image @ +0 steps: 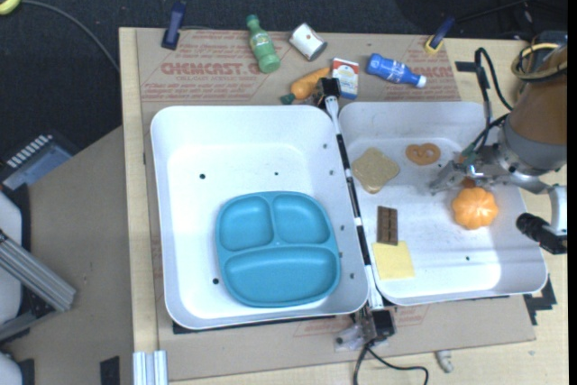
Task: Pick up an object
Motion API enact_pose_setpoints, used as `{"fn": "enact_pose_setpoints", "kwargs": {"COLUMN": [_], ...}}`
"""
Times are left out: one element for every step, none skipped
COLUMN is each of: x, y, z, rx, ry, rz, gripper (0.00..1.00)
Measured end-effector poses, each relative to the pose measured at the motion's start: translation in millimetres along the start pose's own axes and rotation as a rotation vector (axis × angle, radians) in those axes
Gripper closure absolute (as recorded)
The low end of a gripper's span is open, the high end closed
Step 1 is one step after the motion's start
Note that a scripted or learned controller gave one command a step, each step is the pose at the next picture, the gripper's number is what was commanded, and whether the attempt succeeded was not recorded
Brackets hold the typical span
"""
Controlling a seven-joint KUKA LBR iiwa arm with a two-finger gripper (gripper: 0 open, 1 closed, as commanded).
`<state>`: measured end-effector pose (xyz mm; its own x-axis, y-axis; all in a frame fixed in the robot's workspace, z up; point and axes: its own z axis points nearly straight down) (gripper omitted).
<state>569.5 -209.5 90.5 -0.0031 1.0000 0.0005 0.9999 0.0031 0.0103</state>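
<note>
The approach step is in hand: the hand (pixel 462 175), fingers spread narrowly, is poised just above the orange fruit (pixel 474 206) near the right bin's (pixel 433 284) right edge; lowering and closing are called for next

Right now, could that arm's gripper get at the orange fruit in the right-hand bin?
Probably yes. The gripper sits just above the orange fruit, and nothing lies between them; the cookie and the toast lie off to the side in the right bin.
</note>
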Motion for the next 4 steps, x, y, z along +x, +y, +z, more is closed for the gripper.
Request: {"fn": "enact_pose_setpoints", "kwargs": {"x": [3,74,46,10], "y": [-38,57,99,32], "z": [6,6,-76,7], "rx": [0.012,0.008,0.006,0.014], "ry": [0.000,0.001,-0.003,-0.001], "rz": [0.004,0.000,0.002,0.004], "gripper": [0.00,0.00,0.00,0.00]}}
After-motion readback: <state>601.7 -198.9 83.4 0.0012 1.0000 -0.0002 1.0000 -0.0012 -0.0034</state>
